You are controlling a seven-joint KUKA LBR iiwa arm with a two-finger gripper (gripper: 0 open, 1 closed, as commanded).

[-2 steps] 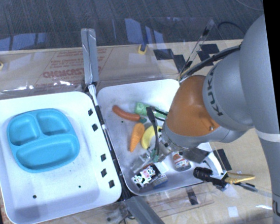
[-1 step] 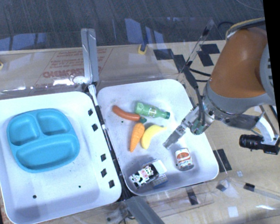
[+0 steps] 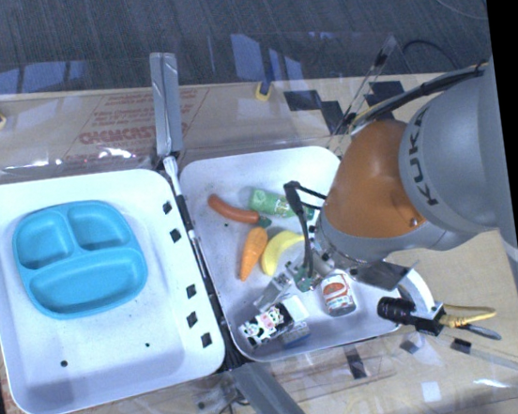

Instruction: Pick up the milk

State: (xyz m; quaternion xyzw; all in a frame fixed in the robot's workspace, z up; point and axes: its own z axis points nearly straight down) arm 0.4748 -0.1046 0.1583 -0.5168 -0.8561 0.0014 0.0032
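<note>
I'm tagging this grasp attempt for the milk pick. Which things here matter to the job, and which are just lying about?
Job:
milk carton, cow-patterned, at the right bin's front edge
pincer, just above it

Lying about:
hot dog
carrot
banana
green bottle
red-labelled can
blue divided plate, left bin

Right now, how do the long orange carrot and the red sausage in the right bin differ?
The orange carrot tapers to a point and lies steeply, nearly lengthwise down the picture; the red sausage is even in thickness with rounded ends and lies more crosswise. The carrot sits lower, beside the yellow banana. Both lie loose in the right bin.
</note>
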